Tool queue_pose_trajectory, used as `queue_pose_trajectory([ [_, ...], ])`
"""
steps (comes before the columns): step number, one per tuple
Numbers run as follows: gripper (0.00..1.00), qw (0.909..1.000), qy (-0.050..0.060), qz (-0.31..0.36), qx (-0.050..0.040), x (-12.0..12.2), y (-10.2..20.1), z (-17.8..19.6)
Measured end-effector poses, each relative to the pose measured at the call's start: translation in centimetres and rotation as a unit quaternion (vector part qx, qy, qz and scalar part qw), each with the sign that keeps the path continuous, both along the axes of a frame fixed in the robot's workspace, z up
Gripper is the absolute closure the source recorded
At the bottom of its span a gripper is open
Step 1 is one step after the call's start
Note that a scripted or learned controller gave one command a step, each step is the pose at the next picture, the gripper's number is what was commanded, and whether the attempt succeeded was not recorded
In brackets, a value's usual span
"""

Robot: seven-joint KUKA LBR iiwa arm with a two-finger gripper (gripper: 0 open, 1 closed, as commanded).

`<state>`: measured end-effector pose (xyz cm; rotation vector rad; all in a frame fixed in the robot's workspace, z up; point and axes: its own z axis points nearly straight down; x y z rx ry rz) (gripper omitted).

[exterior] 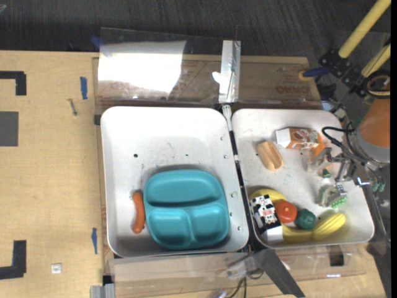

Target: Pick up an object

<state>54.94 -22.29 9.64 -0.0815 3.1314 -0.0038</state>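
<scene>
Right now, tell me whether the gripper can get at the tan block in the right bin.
Probably yes: the tan block lies alone on bare floor, apart from the carton, and the gripper hangs over that bin.

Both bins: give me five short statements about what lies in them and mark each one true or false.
1. The teal tray lies in the left bin. True.
2. The orange sausage lies inside one of the tray's compartments. False: it lies on the bin floor beside the tray's left edge.
3. The tan bread piece lies in the right bin. True.
4. The small carton lies in the left bin. False: it lies in the right bin, near its far side.
5. The claw is above the left bin. False: it is over the right bin.
</scene>
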Motion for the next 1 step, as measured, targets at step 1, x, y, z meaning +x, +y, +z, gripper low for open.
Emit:
queue_pose_trajectory([
  [1, 0.00, 0.9940, 0.014, -0.109, 0.0026, 7.14, -0.15, -0.79],
])
